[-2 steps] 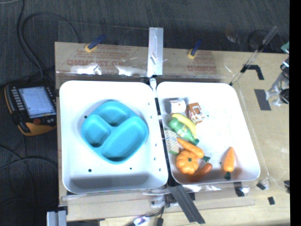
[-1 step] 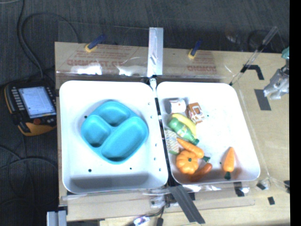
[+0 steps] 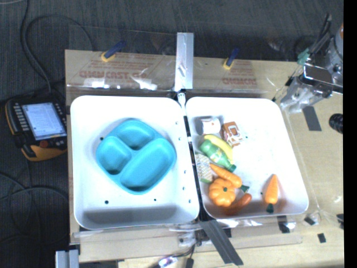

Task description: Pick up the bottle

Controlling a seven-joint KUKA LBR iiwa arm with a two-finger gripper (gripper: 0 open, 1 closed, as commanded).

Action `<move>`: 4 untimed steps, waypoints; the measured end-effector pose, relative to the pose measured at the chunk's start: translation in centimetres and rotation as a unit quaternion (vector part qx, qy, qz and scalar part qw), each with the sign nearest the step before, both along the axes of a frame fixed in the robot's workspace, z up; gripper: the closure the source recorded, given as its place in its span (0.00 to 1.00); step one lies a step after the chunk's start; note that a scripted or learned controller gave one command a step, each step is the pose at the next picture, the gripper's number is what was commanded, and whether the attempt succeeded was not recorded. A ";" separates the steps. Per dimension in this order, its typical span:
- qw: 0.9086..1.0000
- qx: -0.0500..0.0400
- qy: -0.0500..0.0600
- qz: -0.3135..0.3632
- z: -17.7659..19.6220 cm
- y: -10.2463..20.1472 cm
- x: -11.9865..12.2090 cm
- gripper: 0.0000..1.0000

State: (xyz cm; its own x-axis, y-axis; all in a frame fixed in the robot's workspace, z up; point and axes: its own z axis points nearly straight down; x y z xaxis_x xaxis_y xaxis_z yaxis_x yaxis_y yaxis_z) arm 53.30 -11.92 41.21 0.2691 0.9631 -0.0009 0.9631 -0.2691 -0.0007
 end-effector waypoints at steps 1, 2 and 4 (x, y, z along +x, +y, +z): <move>0.993 -0.001 0.000 0.115 -0.5 0.9 1.9 1.00; 0.991 0.000 0.000 0.131 2.2 5.8 -2.6 1.00; 0.999 0.000 0.000 0.043 2.2 4.0 -4.8 1.00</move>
